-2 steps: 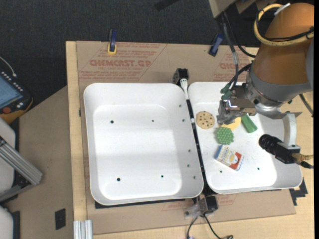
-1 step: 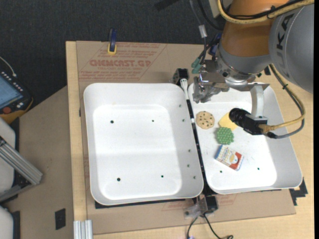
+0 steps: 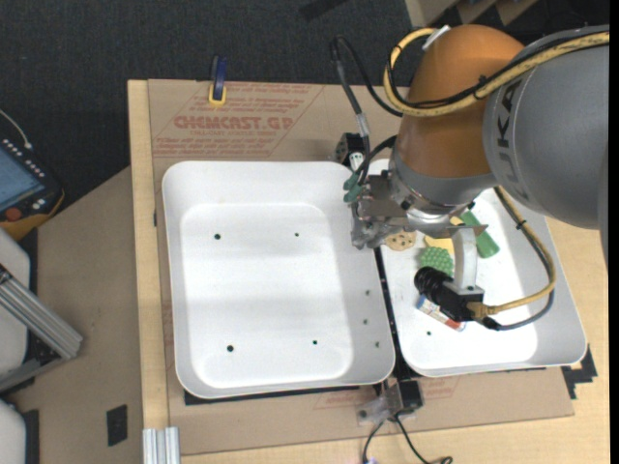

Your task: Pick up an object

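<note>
– Cardboard is the biggest thing here: a brown sheet with red lettering, lying flat under both bins.

– And the arm?

– Nearly as large. It is grey with an orange band and reaches in from the right. It hangs over the upper left part of the right bin and hides much of that corner.

– The bins themselves?

– The left bin is white and shallow, with four small dark dots on its floor. The right bin sits just beside it, and their rims meet along the middle of the bench.

– Where is the gripper?

– Low, right at the seam between the two bins, by the right bin's upper left corner. The wrist above covers it, so I cannot tell how far open it is or whether it has hold of anything.

– So where are the things to pick up?

– All in the right bin. A green flat piece lies tilted just right of the wrist. A green studded piece lies near it, lower and to the left. A small red-and-blue thing lies further down toward the bin's middle, partly hidden.

– Anything smaller?

– A blue-and-yellow clamp sits on the cardboard's far edge, well apart from the bins.
</note>
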Robot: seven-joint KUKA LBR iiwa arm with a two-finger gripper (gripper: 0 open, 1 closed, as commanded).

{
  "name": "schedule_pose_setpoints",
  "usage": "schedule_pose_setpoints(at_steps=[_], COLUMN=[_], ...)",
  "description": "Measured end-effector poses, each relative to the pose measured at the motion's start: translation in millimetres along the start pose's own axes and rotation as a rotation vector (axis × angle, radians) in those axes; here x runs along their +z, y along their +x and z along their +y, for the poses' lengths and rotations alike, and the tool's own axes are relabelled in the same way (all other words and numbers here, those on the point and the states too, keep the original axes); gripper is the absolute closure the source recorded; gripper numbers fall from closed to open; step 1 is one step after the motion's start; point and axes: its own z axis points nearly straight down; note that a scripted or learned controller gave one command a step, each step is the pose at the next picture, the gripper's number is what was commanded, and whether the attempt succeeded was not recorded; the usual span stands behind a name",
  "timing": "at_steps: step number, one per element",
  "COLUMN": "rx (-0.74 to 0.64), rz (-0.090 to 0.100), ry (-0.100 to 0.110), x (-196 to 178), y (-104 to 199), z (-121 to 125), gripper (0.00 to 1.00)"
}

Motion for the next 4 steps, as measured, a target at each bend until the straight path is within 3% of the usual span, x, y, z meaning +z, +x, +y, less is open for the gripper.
schedule_pose_setpoints(at_steps=[1,2,3,4], rx=[0.003,-0.001,-0.004,0.0], rz=[0.0,0.0,0.003,0.002], ry=[-0.018,-0.004,-0.019,-0.017], x=[-79,-64,-145,-201], y=[-24,3,45,49], z=[-5,-44,-48,-48], gripper=[1.0,1.0,1.0,1.0])
